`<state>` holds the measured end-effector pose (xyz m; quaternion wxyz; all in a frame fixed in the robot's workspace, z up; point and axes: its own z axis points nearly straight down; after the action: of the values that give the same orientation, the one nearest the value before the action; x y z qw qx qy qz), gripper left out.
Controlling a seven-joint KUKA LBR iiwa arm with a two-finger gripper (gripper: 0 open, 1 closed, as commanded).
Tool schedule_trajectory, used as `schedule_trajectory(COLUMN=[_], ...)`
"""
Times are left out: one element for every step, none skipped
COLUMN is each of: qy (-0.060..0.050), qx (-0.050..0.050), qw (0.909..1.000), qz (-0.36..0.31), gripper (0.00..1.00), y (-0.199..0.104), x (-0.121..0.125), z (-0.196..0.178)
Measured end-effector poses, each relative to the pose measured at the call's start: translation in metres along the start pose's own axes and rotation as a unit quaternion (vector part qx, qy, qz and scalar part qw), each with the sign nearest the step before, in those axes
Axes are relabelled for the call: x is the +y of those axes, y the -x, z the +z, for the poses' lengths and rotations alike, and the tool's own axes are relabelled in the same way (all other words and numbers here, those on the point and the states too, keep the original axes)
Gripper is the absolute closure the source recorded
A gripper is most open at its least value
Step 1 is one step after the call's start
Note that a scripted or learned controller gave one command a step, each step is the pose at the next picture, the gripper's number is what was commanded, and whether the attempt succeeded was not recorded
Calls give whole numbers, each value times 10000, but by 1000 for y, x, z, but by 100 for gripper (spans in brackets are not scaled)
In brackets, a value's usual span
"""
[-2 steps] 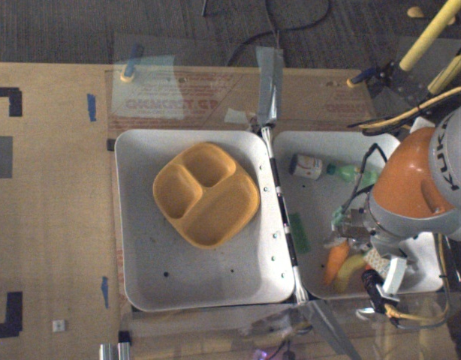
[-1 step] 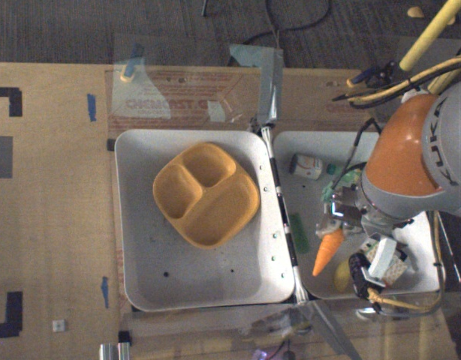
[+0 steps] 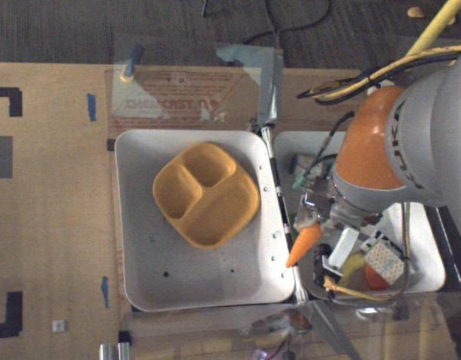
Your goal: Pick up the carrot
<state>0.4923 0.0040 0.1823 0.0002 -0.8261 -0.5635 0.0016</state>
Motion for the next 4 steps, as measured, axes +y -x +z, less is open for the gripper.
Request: schedule_trajectory(qy=[-8, 1, 2, -8], qx=[-10, -1, 0, 7], qw=[10000, 10000, 10000, 9615], qz=[0, -43, -43, -2747], gripper=[100, 100, 0, 0], y=[0, -29, -29, -29], x=[1, 5, 5, -25], z=[-8, -2, -2, 0])
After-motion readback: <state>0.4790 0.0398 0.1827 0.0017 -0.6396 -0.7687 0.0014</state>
